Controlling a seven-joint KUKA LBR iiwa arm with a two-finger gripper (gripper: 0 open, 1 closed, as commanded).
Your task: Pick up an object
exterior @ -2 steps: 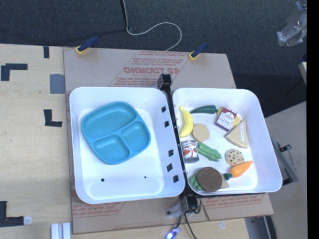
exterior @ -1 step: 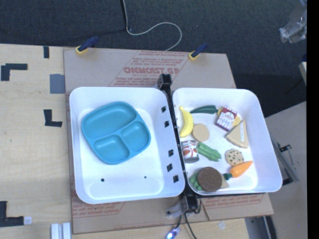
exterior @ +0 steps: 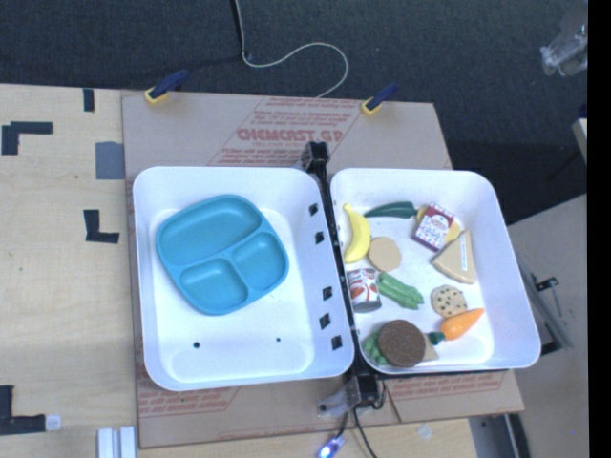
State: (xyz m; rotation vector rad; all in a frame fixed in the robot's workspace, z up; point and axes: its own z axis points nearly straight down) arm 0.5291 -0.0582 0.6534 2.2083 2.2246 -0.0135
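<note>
Currently: pre-grasp step, nothing lifted. Toy food in right bin point(exterior: 506, 256): banana point(exterior: 355, 234), can point(exterior: 363, 289), carrot point(exterior: 462, 323), burger point(exterior: 401, 343). Blue plate point(exterior: 221, 253) in left bin point(exterior: 153, 332). Hand state: cannot tell. Next: descend over isolated item, e.g. carrot, then close.

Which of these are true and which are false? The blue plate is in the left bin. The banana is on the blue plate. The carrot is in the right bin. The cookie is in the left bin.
1. The blue plate is in the left bin. True.
2. The banana is on the blue plate. False: it lies in the right bin, near the divider.
3. The carrot is in the right bin. True.
4. The cookie is in the left bin. False: it lies in the right bin, just above the carrot.
</note>
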